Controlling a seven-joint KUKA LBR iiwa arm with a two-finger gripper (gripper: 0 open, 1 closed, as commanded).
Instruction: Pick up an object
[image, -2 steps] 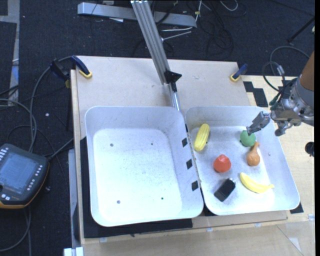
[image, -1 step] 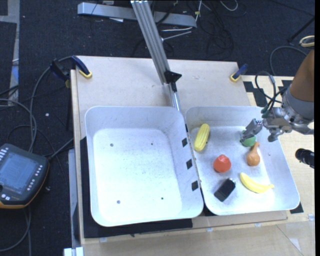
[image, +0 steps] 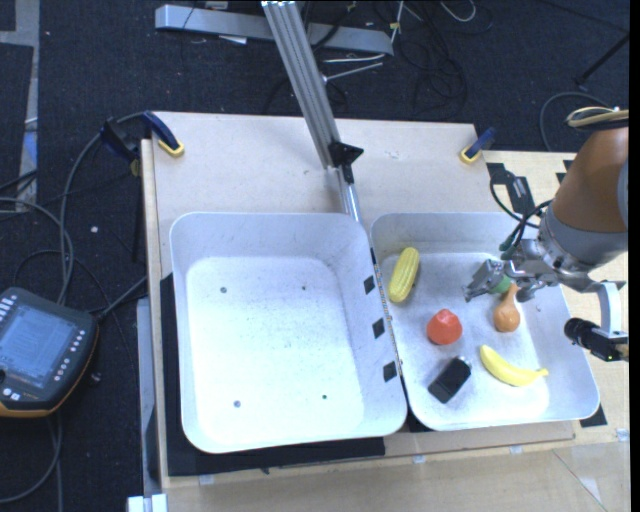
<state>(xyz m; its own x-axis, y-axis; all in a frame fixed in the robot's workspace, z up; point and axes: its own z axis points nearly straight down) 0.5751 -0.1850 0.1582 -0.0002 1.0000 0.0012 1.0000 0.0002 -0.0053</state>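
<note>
camera view: the claw (image: 497, 280) hangs over the right bin (image: 570, 400), at about 2 o'clock from that bin's middle, with the grey arm and its orange band (image: 600, 180) coming in from 3 o'clock. its metal fingers (image: 480, 283) point toward 9 o'clock, and from this slant i cannot tell whether they are spread or closed. nothing shows clearly between them. the small brown pear-shaped fruit (image: 507, 314) sits just under the claw at its 5 o'clock side, its narrow top right against the gripper body; whether the two actually touch is not clear.

the rest of the right bin's load lies around that spot. a yellow corn cob (image: 404, 274) lies at 9 o'clock from the claw, near the bin's left wall and well apart from the fingers. a red tomato (image: 444, 327) sits at 7 o'clock from the claw, near the bin's middle. a black block (image: 450, 379) lies tilted just beyond the tomato at 6 o'clock from it. a yellow banana (image: 512, 367) lies at 6 o'clock from the brown fruit, close to the bin's near edge.

the left bin (image: 190, 250) lies beside the right one, their walls meeting along a line with black clips. a silver pole (image: 310, 90) slants down from 12 o'clock to the seam between the bins. a handheld pendant (image: 40, 350) rests on the floor at 9 o'clock.
</note>
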